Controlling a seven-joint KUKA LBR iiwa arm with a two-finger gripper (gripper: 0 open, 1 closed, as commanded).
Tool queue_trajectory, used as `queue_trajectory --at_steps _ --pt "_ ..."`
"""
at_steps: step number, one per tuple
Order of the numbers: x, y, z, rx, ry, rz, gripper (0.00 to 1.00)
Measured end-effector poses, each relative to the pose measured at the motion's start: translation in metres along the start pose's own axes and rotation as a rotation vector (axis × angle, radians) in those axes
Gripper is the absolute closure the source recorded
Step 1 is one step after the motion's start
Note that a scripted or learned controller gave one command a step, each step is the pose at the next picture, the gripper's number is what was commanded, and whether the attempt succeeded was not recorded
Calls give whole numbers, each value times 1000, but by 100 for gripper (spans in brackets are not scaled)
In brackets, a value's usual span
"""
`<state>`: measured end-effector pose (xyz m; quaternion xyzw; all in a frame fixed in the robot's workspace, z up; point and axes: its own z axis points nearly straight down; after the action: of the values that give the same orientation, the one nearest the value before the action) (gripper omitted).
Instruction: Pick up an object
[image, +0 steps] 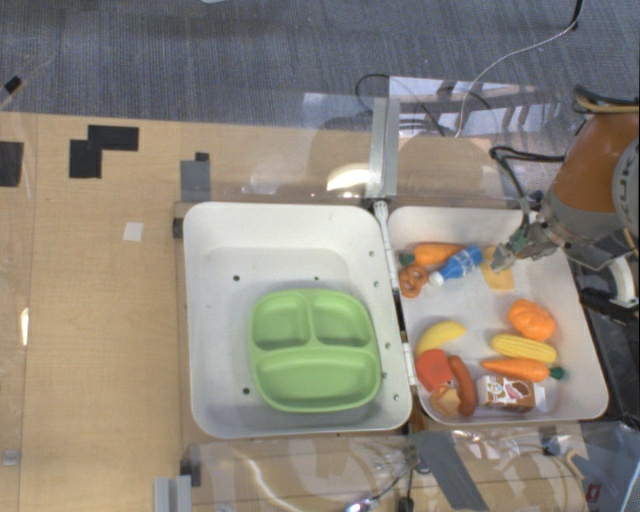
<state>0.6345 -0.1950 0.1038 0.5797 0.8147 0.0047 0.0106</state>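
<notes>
Camera view: hand (507, 257), grip state unclear, sits touching the yellow block (499, 279) beside the blue bottle (458, 266).

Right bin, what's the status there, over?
Hand low at the bin's far end, beside yellow block. Nothing seen held. Blue bottle close by.

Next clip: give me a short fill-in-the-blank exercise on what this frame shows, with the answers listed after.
1. The green three-compartment plastic plate lies in the ____ white bin.
2. The grey two-finger gripper hangs over the ____ white bin.
3. The yellow toy corn cob lies just below the ____ toy pumpkin.

Missing words: left; right; orange
</notes>
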Motion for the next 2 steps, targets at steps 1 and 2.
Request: queue_trajectory --at_steps 1,2 --pt "61 52 16 12 7 207 100" --pt "132 86 -84 12 8 215 100"
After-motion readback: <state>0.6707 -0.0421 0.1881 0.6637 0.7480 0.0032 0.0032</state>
